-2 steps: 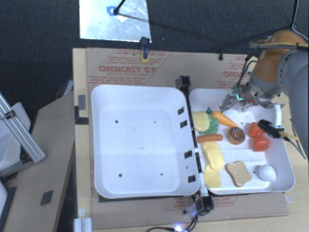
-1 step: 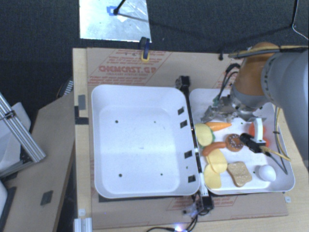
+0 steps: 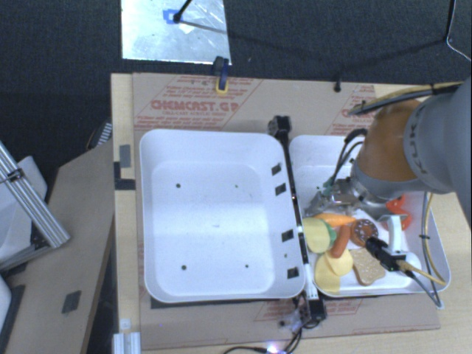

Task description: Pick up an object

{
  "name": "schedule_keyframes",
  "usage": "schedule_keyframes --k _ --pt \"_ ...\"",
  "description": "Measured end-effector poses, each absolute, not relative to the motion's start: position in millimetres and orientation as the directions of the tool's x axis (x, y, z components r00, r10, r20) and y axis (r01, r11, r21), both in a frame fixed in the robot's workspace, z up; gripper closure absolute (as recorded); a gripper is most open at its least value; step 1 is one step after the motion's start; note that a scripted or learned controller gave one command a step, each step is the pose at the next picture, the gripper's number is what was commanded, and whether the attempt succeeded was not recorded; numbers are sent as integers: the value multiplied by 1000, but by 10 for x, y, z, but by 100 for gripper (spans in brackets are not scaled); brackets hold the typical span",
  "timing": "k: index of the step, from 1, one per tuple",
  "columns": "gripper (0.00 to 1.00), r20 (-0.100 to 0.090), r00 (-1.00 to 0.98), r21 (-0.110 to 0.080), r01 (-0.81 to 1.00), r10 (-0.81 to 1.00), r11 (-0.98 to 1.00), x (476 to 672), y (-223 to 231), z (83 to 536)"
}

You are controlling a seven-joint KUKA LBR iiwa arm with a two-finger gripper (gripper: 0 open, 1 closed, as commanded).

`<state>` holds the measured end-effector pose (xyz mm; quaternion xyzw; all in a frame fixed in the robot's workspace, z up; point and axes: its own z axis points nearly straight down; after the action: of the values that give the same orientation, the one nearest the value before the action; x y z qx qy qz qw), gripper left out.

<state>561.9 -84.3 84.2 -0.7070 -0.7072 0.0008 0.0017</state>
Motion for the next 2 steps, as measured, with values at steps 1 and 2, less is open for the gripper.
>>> schedule_keyframes --k 1,2 --pt "0 1 -9 8 1000 1000 9 5749 -256 1897" --pt "0 2 -8 -2 1000 1000 8 5319 427 1840"
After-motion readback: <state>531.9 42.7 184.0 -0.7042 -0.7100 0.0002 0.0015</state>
